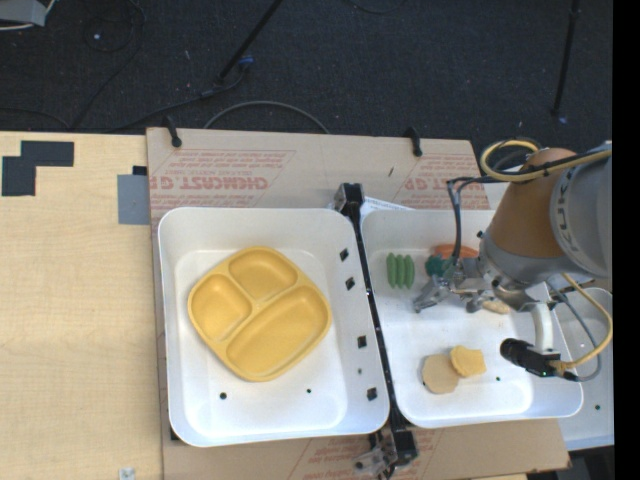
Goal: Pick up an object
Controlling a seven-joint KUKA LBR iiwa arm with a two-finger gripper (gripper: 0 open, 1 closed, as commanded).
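In the right bin [500,408] lie a green ridged item [400,270], an orange item with a teal end [447,257], a tan round disc [438,374] and a yellow chunk [467,360] that overlaps the disc. My gripper [435,297] hangs low over the middle of this bin. It is just right of the green item and just below the orange one. The grey arm with its orange band [525,218] reaches in from the right and hides the bin's far right part.
The left bin [185,368] holds a yellow divided plate [260,311]. A black divider [362,308] runs between the bins. A small pale piece [497,307] lies under the wrist. Black and yellow cables [545,353] loop over the right bin's right side.
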